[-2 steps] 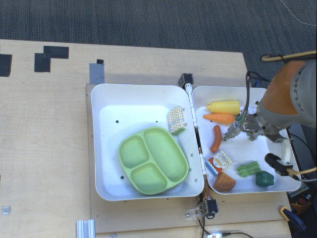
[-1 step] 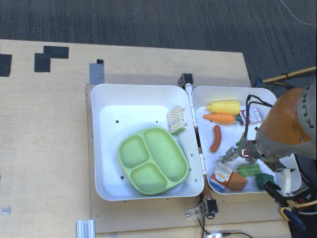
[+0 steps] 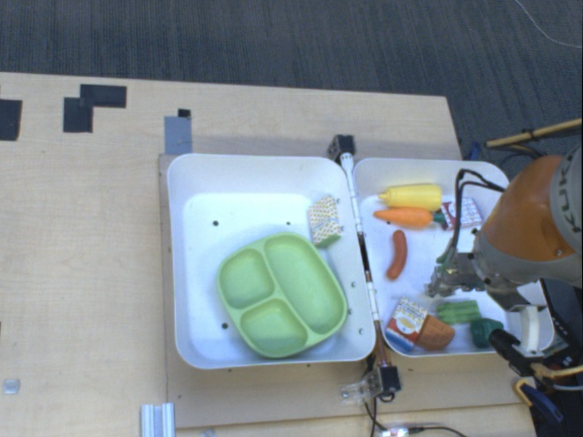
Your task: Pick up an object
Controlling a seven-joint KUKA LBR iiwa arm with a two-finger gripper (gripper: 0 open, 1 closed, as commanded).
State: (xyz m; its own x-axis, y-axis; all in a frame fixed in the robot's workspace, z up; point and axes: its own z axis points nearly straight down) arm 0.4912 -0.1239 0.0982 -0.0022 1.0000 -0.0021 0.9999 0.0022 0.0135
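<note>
You had the arm (image 3: 537,217) reaching in from the right over the right bin (image 3: 483,173), its orange band above the wrist and the claw (image 3: 446,280) down low near the middle of that bin; from your camera I could not tell how the claw stood or whether anything sat in it. The things to pick lay in that same bin: a yellow toy corn (image 3: 412,195) near the far wall, an orange carrot (image 3: 404,217) just beside it on the near side, a red sausage (image 3: 396,254) lying lengthwise left of the claw, a green piece (image 3: 458,312) just below the claw, and a small printed packet (image 3: 409,318) touching a brown rounded item (image 3: 434,334) at the near wall. In the left bin (image 3: 209,189) a green divided plate (image 3: 281,294) lay flat with three compartments, and a small patterned packet (image 3: 323,220) leaned beside its far right edge. Both bins sat side by side on the pale wooden worktop (image 3: 82,271).
</note>
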